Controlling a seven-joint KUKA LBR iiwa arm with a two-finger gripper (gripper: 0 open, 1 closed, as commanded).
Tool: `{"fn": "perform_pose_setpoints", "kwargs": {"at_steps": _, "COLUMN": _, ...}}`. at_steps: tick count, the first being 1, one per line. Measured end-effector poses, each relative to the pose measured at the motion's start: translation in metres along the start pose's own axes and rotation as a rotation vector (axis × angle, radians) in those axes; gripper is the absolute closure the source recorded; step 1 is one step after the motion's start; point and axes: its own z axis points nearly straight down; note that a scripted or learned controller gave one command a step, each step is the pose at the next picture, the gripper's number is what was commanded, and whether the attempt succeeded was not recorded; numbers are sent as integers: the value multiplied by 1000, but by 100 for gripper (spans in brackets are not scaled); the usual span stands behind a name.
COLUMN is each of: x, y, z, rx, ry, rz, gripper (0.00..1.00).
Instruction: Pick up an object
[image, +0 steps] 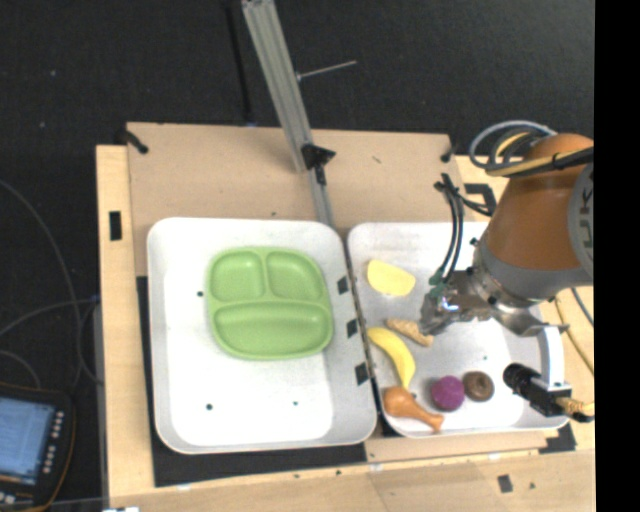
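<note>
Six small toys in the right white bin (400, 240); the metal pincer (437, 316), grip unreadable, hovers touching the tan ridged piece (409, 331).

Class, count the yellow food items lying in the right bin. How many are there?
2: a pale yellow wedge near the bin's far left corner, and a banana below it along the left wall. The arm may hide others.
</note>
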Motion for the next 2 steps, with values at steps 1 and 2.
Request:
{"fn": "perform_pose_setpoints", "kwargs": {"at_steps": 1, "x": 49, "y": -3, "z": 10, "rx": 0, "ry": 0, "rz": 0, "gripper": 100}}
{"fn": "perform_pose_setpoints", "kwargs": {"at_steps": 2, "x": 110, "y": -1, "z": 0, "rx": -1, "ry": 1, "rz": -2, "gripper": 100}}
